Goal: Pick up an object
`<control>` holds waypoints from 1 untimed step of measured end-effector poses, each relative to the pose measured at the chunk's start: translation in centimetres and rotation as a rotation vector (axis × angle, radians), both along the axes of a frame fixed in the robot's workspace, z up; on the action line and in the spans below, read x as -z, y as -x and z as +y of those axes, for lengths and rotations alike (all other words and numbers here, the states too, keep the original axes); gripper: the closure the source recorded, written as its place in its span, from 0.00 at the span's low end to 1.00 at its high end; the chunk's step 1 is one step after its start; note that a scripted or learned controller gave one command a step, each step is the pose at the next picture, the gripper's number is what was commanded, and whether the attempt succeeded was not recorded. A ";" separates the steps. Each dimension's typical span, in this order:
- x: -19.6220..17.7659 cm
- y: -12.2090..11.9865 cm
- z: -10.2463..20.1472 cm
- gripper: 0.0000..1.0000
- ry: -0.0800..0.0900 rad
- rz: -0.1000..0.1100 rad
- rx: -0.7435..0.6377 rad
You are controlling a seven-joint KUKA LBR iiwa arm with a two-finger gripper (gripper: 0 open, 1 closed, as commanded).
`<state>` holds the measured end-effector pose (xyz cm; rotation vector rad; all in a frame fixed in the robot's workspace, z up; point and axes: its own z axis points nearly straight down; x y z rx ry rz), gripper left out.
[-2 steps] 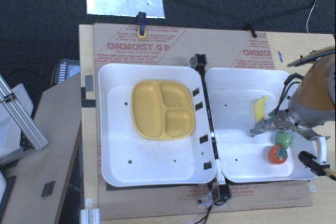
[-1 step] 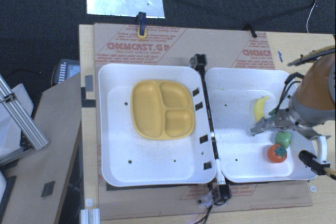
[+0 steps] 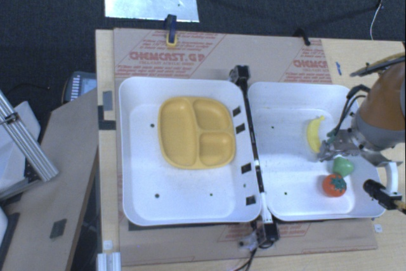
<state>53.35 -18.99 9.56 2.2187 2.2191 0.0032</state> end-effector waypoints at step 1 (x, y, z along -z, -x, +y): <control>-6.2 -0.8 0.2 1.00 0.002 -0.004 -0.005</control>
